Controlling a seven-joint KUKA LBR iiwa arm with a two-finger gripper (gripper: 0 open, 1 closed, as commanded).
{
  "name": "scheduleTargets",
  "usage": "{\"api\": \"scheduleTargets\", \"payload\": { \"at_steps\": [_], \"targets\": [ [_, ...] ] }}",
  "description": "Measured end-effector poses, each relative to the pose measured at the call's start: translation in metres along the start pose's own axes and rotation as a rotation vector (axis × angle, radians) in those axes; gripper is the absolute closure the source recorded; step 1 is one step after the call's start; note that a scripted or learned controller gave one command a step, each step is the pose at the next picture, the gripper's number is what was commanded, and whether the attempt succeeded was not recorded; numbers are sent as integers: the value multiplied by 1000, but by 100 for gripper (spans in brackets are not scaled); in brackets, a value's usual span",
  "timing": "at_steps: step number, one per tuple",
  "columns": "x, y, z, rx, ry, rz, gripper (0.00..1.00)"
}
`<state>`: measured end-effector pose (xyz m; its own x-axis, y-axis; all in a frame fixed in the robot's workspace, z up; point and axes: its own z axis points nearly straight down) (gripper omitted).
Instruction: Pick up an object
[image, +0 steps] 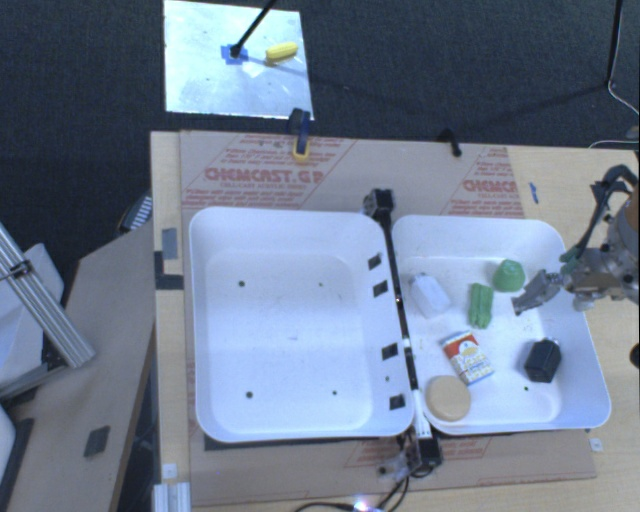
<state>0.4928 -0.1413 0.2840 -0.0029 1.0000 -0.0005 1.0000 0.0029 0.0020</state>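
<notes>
The right bin (560, 245) holds several objects: a white block (431, 295), a green cylinder (481, 305), a green lump (509, 274), a small red, white and blue box (468, 358), a tan disc (448, 398) and a black object (542, 360). My gripper (533, 292) hangs over the right side of this bin, just right of the green lump and above the black object. Nothing shows between its fingers. The arm comes in from the right edge.
The left bin (210, 330) lies beside the right one, with a black hinge strip (393, 300) between them. Both rest on a cardboard sheet (260, 175). A metal plate (238, 60) with a yellow item lies at the back. An aluminium rail (40, 310) stands at far left.
</notes>
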Motion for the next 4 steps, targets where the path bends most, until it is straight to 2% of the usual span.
{"api": "scheduleTargets", "payload": {
  "at_steps": [1,2,3,4],
  "targets": [
    [61,-10,170,17,6,-5,0],
    [57,-5,151,-1,1,1,100],
    [62,36,27,-15,-2,-4,100],
    [39,14,148,13,1,5,100]
  ]
}}
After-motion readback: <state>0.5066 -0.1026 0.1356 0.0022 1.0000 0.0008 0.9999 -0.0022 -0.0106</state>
